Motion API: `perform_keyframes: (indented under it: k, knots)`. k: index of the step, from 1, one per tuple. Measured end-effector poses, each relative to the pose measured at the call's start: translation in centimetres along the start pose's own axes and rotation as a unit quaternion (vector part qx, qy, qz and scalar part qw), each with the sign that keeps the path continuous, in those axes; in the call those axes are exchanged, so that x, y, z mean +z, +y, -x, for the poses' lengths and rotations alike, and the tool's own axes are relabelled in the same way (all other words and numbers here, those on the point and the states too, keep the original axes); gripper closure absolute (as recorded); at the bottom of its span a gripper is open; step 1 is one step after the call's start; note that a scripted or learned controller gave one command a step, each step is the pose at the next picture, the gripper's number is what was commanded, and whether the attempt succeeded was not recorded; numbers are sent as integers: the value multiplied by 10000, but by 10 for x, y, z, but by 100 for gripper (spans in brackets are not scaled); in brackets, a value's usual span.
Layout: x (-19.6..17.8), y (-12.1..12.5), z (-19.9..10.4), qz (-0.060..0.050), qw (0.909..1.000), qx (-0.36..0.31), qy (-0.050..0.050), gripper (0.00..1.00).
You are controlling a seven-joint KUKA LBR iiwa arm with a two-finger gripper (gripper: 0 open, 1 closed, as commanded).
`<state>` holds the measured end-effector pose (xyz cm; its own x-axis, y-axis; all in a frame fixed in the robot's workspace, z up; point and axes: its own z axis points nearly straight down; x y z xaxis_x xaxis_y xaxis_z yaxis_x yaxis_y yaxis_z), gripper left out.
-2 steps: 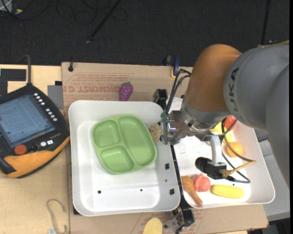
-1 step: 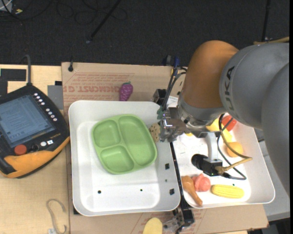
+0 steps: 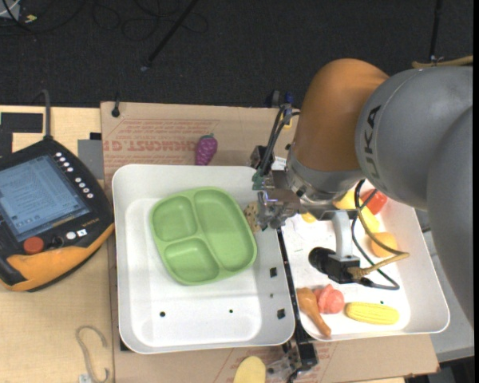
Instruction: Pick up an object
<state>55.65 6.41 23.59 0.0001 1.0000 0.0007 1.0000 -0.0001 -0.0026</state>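
Setting: pale bench (image 3: 56,309) under a dark backdrop, with a cardboard sheet beneath two white bins.

- Far left: teach pendant (image 3: 40,206), lying on the bench, apart from the bins.
- Purple grape toy (image 3: 206,148), on the cardboard just behind the left bin.
- Left bin (image 3: 144,309) — holds one green divided plate (image 3: 202,234), lying flat toward the rear.
- Gripper (image 3: 265,206) — low over the strip where the two bins meet, just beside the plate's right edge. Whether it is open or closed cannot be told, and no object is seen held.
- Right bin (image 3: 419,294) — along its front edge lie an orange carrot (image 3: 313,309), a pink piece (image 3: 332,298) touching it, and a yellow corn cob (image 3: 373,314) just to the right.

Handling note: the pick appears not yet made. The plate is probably too broad to grasp except by its rim. The corn cob looks the safer target, since it has bare floor around it. Come straight down, close across its narrow width and stay clear of the bin wall.
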Motion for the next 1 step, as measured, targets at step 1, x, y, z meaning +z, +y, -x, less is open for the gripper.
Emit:
perform_keyframes:
  k: [1]
  knots:
    - [0,-6,-2,-9,10000,-1,-4,100]
